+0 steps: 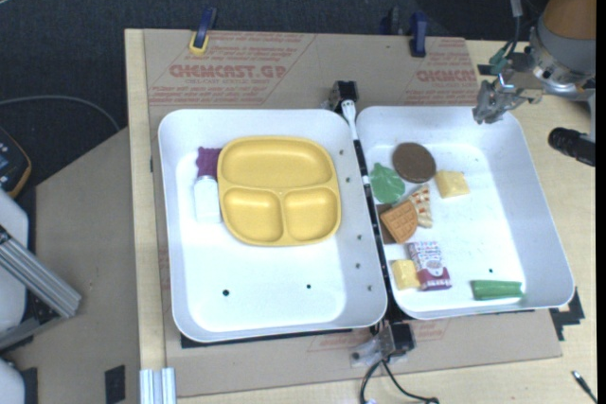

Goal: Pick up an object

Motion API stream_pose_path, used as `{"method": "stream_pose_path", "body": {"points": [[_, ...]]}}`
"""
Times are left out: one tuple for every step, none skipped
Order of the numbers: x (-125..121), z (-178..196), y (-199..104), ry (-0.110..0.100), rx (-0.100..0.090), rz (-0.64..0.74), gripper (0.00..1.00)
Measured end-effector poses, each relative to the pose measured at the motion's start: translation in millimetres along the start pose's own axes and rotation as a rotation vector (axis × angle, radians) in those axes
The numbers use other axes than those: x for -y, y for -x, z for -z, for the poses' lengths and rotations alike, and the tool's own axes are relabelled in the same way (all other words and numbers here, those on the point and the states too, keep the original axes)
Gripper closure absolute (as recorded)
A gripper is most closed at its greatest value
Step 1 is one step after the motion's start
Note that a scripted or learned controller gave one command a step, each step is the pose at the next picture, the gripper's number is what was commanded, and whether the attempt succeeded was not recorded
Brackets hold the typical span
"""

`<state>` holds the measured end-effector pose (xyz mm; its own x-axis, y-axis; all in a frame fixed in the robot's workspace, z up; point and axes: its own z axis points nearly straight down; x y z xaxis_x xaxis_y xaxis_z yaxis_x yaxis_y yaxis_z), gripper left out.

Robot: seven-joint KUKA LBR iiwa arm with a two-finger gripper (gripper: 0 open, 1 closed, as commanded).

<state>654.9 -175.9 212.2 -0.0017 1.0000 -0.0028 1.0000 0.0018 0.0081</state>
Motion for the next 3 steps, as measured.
{"method": "stream_pose_path", "body": {"points": [[-1,14,0,-0.003,-0.001,0.0,1.0],[7,25,-55,-0.008,-0.005,0.004,1.0],[10,22,-116,-0.01,-0.005,0.005,1.0]]}}
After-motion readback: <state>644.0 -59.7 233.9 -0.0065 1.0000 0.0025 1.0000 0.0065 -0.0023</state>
